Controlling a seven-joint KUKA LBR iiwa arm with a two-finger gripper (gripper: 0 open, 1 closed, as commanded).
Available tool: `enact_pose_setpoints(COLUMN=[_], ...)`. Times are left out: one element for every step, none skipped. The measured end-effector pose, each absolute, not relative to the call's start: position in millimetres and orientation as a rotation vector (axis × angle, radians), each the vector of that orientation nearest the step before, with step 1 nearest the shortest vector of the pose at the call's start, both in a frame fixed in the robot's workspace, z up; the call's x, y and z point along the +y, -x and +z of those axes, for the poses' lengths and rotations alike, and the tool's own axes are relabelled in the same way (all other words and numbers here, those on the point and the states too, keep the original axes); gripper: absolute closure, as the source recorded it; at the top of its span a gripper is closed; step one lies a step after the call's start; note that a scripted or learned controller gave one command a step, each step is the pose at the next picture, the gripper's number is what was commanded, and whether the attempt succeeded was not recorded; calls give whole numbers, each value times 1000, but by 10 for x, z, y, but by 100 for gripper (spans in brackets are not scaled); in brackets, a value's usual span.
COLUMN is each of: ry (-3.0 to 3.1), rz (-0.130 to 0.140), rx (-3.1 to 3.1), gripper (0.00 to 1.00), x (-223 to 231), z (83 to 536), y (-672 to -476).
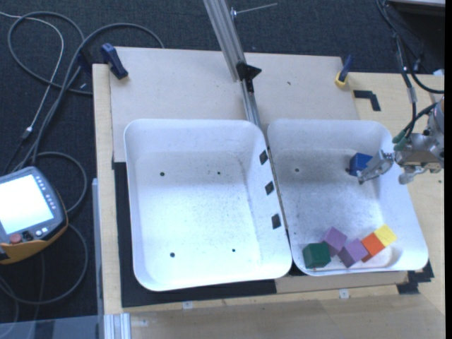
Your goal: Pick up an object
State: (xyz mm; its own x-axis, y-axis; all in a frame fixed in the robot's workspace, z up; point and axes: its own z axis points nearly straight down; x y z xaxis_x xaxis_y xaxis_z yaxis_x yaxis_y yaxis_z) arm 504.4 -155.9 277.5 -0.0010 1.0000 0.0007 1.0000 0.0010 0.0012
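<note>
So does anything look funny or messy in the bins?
One thing: the blue block sits alone near the right bin's far side, next to the hand, while the green, purple, orange and yellow blocks huddle in the near corner.

This is a robotics lab or test cell. A plywood bench (183,83) stands on dark carpet (42,69) strewn with loose black cables (49,41). A teach pendant (25,214) with a lit screen lies off the bench's left edge, and an aluminium mast (222,27) rises from its far edge.
</note>
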Motion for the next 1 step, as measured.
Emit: enact_pose_setpoints(ry=[-2228], rz=[-7], rx=[2225], gripper=[0], x=[-2057], z=[1706], y=[-5518])
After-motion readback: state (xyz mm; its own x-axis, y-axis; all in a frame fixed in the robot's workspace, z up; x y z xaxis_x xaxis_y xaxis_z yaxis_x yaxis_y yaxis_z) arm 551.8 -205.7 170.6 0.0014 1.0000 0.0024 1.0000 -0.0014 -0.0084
